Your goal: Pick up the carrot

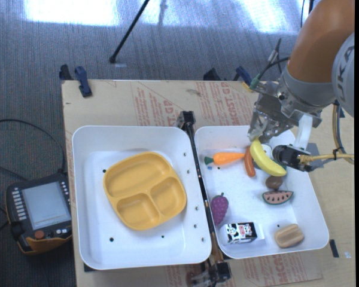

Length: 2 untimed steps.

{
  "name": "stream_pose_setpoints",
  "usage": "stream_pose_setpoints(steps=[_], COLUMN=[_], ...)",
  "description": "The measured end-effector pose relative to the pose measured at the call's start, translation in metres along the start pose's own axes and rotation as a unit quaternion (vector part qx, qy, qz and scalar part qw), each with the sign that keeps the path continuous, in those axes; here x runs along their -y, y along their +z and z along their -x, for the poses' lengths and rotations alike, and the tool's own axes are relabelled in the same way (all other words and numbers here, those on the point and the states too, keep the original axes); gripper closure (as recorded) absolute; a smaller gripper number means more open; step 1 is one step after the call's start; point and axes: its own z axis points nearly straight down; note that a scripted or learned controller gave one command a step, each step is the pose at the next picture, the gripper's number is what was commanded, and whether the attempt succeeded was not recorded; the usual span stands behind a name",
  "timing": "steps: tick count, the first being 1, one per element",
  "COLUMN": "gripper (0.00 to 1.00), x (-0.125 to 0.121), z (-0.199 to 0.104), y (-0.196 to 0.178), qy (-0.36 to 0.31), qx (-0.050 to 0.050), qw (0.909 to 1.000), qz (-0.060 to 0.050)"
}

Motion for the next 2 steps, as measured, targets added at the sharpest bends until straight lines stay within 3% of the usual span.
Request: stream_pose_setpoints(steps=[1,2], gripper=[0.0,0.0], x=[0.004,-0.014], z=[-0.001,-0.022], y=[0.008,0.102], qy=[-0.002,0.03], qx=[0.003,0.005], qw=[1.0,0.9994], qz=[-0.008,-0.013])
